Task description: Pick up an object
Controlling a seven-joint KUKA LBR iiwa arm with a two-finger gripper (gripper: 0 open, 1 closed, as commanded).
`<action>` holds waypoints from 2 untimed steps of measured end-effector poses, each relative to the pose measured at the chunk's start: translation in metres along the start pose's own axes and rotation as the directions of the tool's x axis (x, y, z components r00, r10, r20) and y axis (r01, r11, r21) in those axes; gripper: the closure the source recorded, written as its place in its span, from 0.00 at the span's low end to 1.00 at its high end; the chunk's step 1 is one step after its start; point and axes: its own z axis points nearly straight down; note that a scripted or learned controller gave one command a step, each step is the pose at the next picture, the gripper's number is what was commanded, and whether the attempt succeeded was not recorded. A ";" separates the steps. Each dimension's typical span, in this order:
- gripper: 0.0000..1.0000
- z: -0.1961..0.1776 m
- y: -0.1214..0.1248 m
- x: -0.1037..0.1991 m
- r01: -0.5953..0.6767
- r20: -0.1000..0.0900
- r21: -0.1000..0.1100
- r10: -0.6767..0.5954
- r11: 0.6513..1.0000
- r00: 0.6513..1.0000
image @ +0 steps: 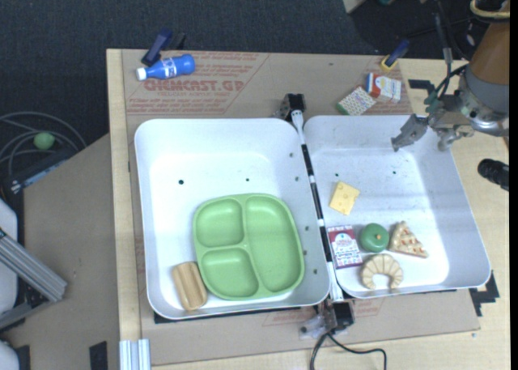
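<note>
- I see the gripper (425, 132) hanging over the far right part of the right bin (465, 198); its two fingers stand spread apart with nothing between them; I judge it open and empty.
- Nearest candidate from the gripper: the yellow cheese wedge (345, 197), lying on the bin floor below and to the left of the fingertips in the camera view, toward the divider between the two bins; it is well apart from the fingers.
- Its longer side runs roughly along the divider, slightly tilted; I would want the fingers to close across the shorter side.
- Farther on, near the bin's near edge: green round piece (374, 237), pizza slice (407, 241), croissant (382, 271), small red-and-white packet (345, 248); these crowd one another, so harder to take cleanly.
- Judgement: next move is a traverse left and toward the near edge, then a descent onto the cheese.
</note>
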 end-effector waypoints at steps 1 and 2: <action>0.00 0.036 -0.078 0.039 0.000 -0.001 0.002 0.000 1.000 1.000; 0.00 0.105 -0.107 0.079 0.000 0.002 -0.008 0.000 1.000 1.000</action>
